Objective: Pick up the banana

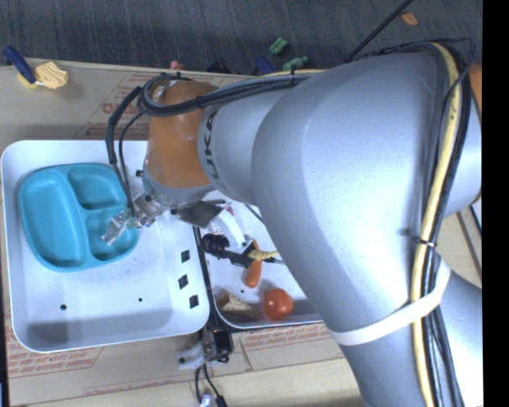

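Observation:
A thin yellow strip [268, 255] pokes out from under the arm in the right bin [237, 322]; it may be the banana, and the rest of it is hidden. My gripper [121, 225] is over in the left bin [93, 320], low above the near right corner of a blue divided tray [64, 214]. I see nothing held at its metal tip. The grey arm with its orange band [178, 142] covers most of the right bin.
In the uncovered corner of the right bin lie a red tomato [277, 303], an orange-red elongated piece [253, 274] and a brown lump [236, 305]. The blue tray fills the far half of the left bin. Small odds and ends lie on the bench behind the bins.

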Controlling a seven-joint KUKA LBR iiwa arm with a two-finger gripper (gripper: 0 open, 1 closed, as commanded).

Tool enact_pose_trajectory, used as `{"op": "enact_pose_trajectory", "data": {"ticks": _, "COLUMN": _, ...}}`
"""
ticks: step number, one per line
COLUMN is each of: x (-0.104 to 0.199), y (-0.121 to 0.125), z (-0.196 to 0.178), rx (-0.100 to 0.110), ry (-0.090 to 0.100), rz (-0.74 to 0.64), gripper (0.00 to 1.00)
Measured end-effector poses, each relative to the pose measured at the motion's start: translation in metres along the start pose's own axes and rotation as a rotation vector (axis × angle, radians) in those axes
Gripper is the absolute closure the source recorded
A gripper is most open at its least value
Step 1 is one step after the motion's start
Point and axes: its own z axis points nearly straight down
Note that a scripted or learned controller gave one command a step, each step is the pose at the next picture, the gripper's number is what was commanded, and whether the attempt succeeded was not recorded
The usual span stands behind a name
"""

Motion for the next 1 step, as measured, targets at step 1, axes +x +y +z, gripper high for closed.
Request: {"op": "enact_pose_trajectory", "data": {"ticks": 1, "x": -0.0555, "y": 0.0528, "z": -0.1016, "rx": -0.001, "ry": -0.002, "rz": -0.104, "gripper": 0.00}}
